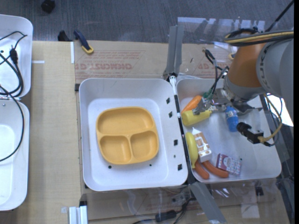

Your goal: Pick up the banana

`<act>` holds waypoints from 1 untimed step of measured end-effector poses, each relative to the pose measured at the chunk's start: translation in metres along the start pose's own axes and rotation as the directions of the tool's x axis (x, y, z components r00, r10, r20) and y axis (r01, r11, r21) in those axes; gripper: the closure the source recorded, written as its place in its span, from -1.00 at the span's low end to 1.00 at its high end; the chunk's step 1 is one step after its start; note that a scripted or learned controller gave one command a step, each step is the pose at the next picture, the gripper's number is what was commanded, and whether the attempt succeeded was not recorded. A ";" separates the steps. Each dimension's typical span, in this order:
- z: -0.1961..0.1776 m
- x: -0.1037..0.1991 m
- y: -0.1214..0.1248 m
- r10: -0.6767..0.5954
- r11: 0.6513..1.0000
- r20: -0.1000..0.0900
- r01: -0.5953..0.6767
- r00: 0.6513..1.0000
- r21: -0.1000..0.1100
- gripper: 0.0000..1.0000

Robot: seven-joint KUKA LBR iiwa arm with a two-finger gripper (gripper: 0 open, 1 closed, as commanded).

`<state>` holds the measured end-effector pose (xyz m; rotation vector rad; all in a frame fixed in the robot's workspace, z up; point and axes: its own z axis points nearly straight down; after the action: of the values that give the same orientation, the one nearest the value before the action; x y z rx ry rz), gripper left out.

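Banana (191,147) lies lengthwise along the right bin's (261,169) left wall (near-vertical).

The banana (191,146) lies partly hidden against the right bin's left wall (183,125), beneath a small carton (202,145). The pincer (209,107) is too cluttered with cables to read. The arm (261,64) runs off the right edge.

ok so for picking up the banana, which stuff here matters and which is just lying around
Belongs to the job:
banana, at the right bin's left wall
gripper, low over the right bin

Just lying about:
carrot
yellow bottle
blue bottle
small carton
red box
sausages
yellow divided plate in the left bin
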<state>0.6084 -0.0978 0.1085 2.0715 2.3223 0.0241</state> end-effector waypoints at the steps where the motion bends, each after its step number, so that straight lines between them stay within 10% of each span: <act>1: -0.011 0.001 0.003 0.000 1.000 -0.003 0.000 1.000 -0.005 1.00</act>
<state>0.6106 -0.0960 0.1193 2.0706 2.3217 0.0325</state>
